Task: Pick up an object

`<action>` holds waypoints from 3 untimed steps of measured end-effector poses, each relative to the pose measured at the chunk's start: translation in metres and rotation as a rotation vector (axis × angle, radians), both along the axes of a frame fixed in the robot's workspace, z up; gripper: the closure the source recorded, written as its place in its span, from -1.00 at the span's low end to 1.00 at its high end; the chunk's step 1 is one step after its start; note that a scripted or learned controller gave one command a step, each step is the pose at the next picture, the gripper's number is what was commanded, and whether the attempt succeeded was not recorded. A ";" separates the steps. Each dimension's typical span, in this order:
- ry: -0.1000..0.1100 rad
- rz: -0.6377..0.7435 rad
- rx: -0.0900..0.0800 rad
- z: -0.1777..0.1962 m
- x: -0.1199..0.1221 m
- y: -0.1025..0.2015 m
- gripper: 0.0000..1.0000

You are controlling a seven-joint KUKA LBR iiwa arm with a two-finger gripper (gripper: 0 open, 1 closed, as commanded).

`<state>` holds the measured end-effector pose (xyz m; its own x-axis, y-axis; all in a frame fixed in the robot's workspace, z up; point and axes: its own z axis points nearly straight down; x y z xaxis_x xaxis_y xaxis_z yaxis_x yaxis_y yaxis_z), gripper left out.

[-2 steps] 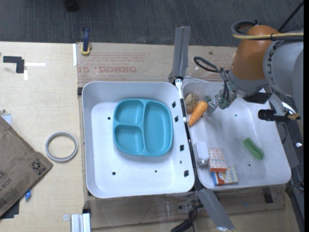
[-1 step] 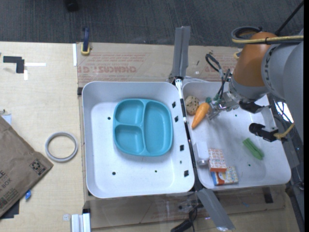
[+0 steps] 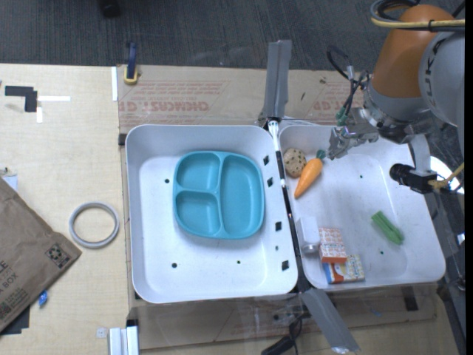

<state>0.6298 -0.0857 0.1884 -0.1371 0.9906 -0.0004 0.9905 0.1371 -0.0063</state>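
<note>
My gripper (image 3: 341, 140) hangs in the upper right of the frame, over the far left corner of the right bin (image 3: 414, 272). Whether it is open or closed I cannot tell, and I see nothing held in it.

The nearest thing to take is the carrot (image 3: 308, 177), just below and left of my gripper, lying at a slant with its green top toward me. The cookie (image 3: 295, 161) lies just beside it on the left, maybe touching it.

I think the risks are these. The carrot is round and narrow at one end, so it may roll or slip out when I squeeze it. It is near the bin's left wall and the cookie, so I may hit the wall or push the cookie instead. The small carton (image 3: 333, 245), the flat packet (image 3: 347, 270) and the green piece (image 3: 387, 227) lie lower in this bin, well apart. The teal divided plate (image 3: 219, 195) in the left bin (image 3: 148, 220) is wide and hard to pinch.
</note>
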 end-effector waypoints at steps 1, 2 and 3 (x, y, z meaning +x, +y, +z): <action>0.000 0.000 0.000 0.000 0.000 0.000 -1.00; 0.002 -0.148 0.000 -0.075 0.016 -0.012 -1.00; -0.007 -0.090 -0.001 -0.095 0.010 -0.009 -1.00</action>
